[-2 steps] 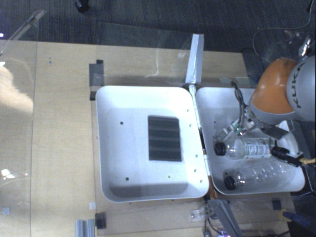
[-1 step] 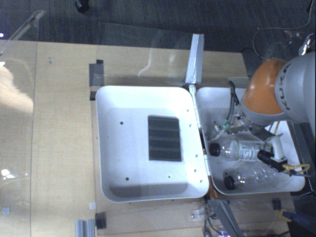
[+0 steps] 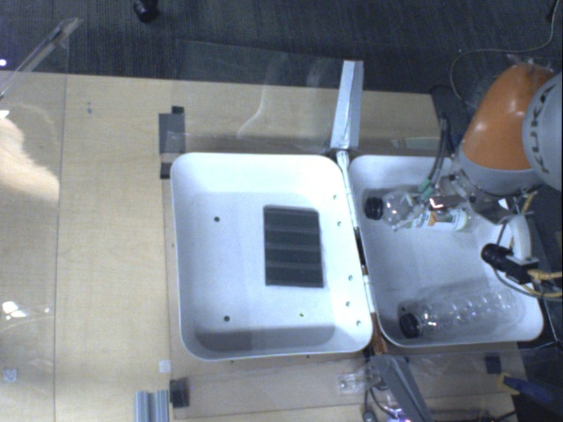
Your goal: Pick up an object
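Clear plastic: two see-through bottles lie on their sides in the right bin (image 3: 380,319), both with dark caps pointing toward the divider between the bins.

Upper bottle (image 3: 406,209): lies directly under the claw, cap end sticking out to the camera's left of it; being this close, it reads as the object now being tried for.

Lower bottle (image 3: 457,310): rests well nearer the camera than the claw, along the bin's front wall, apart from the arm. It probably settled there because a round body rolls to the low edge of a shallow bin.

Claw (image 3: 444,211): hangs low over the body of the upper bottle, under the arm's orange band (image 3: 501,126). Glare and cabling hide the tips, so I cannot tell how wide it stands or whether it has any hold on the bottle.

Left bin (image 3: 198,236): well off to the camera's left of the claw, past the divider; it carries a dark ribbed rectangular pad (image 3: 293,246) lying flat near its middle.

Stage, as a judgement: the grasp looks under way but not proven; nothing is seen lifted clear of the bin floor.

Risk, as a judgement: a smooth, light, round bottle may squirt sideways or roll if pinched off-centre, so a squeeze across the middle of the body seems safest.
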Robot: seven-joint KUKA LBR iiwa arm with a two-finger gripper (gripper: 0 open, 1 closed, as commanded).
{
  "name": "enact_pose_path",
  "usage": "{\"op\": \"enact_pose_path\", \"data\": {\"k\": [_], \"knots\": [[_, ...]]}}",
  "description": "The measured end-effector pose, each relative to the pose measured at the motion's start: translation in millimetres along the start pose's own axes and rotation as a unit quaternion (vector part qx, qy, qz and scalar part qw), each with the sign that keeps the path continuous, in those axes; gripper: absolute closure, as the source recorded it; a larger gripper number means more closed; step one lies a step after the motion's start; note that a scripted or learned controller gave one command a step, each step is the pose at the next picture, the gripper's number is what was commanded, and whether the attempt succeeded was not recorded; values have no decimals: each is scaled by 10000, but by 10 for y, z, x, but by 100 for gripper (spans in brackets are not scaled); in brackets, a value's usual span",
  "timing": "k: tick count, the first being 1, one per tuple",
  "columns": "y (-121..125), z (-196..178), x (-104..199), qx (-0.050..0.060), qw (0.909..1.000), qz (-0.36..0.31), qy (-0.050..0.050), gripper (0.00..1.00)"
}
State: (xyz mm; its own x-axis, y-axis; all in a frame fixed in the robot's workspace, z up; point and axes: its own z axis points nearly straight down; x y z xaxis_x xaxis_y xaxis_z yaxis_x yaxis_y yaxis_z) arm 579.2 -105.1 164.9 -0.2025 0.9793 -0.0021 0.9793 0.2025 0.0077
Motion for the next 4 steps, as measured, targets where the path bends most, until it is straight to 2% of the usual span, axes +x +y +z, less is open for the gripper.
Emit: {"op": "enact_pose_path", "data": {"k": [1, 2, 3, 4], "knots": [[25, -115, 7, -30, 10000, -36, -9, 100], [25, -114, 8, -29, 10000, -36, -9, 0], [454, 518, -295, -9, 9995, -312, -6, 0], [730, 782, -61, -4, 9978, -664, -1, 0]]}}
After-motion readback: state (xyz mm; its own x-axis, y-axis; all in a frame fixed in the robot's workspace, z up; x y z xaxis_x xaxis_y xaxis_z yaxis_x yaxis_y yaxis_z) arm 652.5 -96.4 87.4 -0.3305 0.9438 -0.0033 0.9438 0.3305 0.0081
